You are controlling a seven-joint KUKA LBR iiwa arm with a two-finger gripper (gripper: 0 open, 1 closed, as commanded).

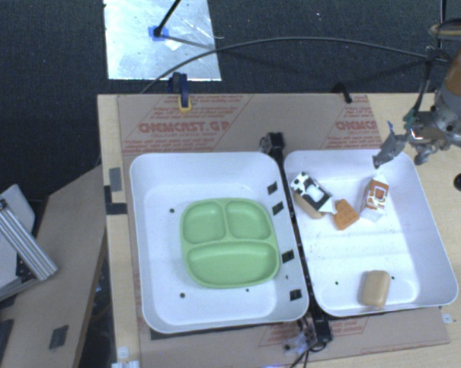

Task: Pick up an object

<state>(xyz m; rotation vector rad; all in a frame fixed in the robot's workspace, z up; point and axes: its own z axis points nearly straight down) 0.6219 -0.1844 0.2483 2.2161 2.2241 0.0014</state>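
Note:
Several small items lie in the right bin (427, 243). A black-and-white toy (309, 191) rests near the bin's back left, with an orange-brown piece (345, 213) just to its right. A small white-and-orange carton (377, 197) sits beside that. A tan block (375, 288) lies toward the front. My gripper (403, 154) hovers above the bin's back right corner, up and to the right of the carton. It is open, with nothing between its fingers.
The left bin (152, 221) holds a green divided plate (230, 242). Black clips line the seam between the bins (288, 238). A cable (300, 40) arcs over the back of the bench, and a foil sheet (161, 36) lies beyond it.

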